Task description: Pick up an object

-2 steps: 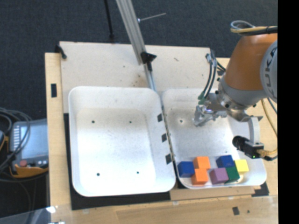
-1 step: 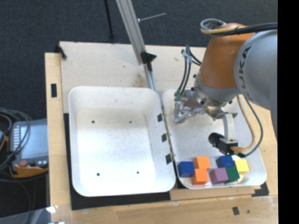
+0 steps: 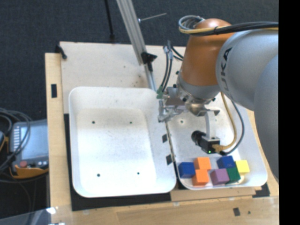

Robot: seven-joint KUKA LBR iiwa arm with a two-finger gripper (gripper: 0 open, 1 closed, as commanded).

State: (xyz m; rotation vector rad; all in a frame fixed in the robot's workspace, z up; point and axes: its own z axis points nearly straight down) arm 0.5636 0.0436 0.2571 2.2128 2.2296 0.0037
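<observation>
Grey and orange, my arm [image 3: 220, 64] leans in over the two white bins. The left bin [image 3: 79, 102] sits beside the right bin [image 3: 255, 146], where the blocks are. My gripper [image 3: 171, 108] hangs over the wall between the bins, and I cannot tell how it is set. The blocks [image 3: 213, 170] huddle at the near end, touching, well apart from it. I think it could bump the wall, or nudge two packed blocks and grab none.

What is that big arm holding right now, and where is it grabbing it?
It cannot be told. The gripper sits above the right bin's far end, with no object seen in it. The colored blocks lie apart at the near end.
</observation>
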